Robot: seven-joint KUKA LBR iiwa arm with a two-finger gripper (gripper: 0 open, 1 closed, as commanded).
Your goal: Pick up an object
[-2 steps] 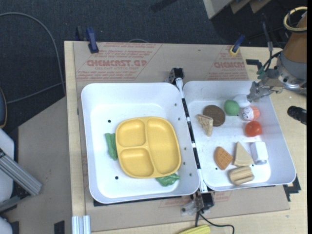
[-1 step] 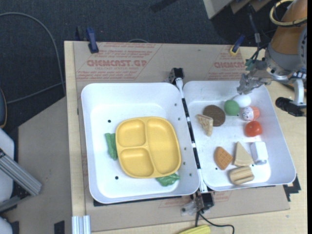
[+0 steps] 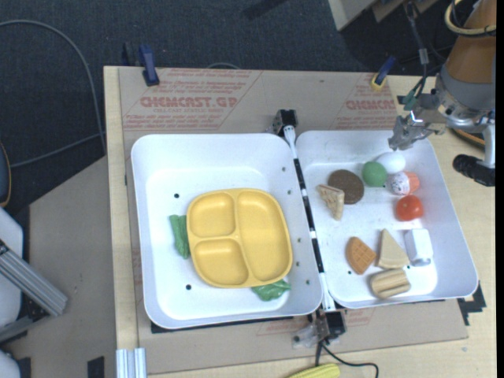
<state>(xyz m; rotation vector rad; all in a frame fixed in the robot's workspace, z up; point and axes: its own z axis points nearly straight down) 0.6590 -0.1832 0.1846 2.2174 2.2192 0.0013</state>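
The pincer (image 3: 406, 130) hovers just above the white ball (image 3: 391, 163); whether it is wide or narrow I cannot tell. Approach step; next, descend and grip.

1 fixed cam overhead, slanted down on 2 bins (image 3: 150, 211).

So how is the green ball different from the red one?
The green ball sits near the far wall of the right bin, touching a brown round cookie; the red ball lies nearer the bin's middle, apart from the cookie. The green one looks slightly bigger. Both are small, round and smooth.
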